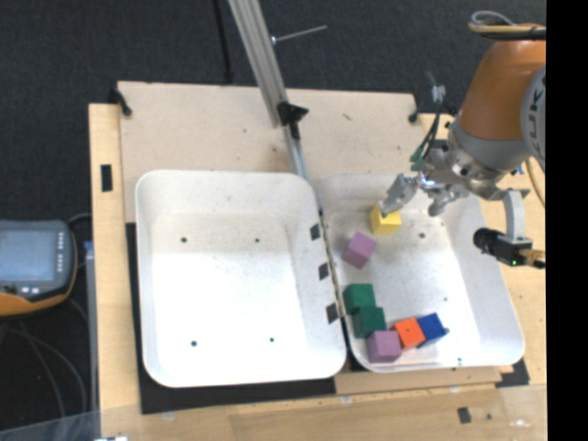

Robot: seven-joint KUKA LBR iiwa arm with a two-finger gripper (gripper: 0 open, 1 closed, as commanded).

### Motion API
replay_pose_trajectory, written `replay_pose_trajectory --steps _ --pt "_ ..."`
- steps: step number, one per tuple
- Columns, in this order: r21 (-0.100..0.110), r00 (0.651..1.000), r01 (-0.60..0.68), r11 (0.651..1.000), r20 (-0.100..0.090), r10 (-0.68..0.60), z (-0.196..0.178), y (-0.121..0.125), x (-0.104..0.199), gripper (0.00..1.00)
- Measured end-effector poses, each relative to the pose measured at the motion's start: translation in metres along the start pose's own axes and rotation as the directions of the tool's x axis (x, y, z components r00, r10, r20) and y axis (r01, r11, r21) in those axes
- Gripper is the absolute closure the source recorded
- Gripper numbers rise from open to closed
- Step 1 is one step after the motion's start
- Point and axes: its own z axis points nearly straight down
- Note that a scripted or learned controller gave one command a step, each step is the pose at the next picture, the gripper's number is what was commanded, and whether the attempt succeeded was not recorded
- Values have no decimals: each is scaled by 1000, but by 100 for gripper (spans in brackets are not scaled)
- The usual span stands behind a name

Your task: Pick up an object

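- arm (501,90) comes in from the right, grey with an orange band, wrist tilted down over the right bin (478,292)
- claw (418,198) sits over the upper part of the right bin, fingers spread apart, nothing between them
- left finger (401,193) ends just above the yellow block (386,220), looks like it touches the block's top edge but the view is too coarse to be sure
- right finger (439,200) is apart from the block, over bare bin floor
- yellow block lies on the bin floor near the top, not lifted
- purple block (359,248) is just below-left of the yellow one, apart from it
- two green blocks (364,308) stacked close along the bin's left wall, touching each other
- second purple block (384,344), orange block (410,333) and blue block (431,327) sit in a tight row near the bin's lower edge
- left bin (230,191) sits beside the right one, rims touching in the middle
- both bins rest on the bench (211,118)
- metal pole (262,53) slants up from the bench behind the bins
- grey handheld unit (35,260) lies off the bench at far left
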Motion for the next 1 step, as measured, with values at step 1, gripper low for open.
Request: replay_pose_trajectory --steps 1 --pt "-7 1000 -7 1000 6 7 52 53 -46 0"
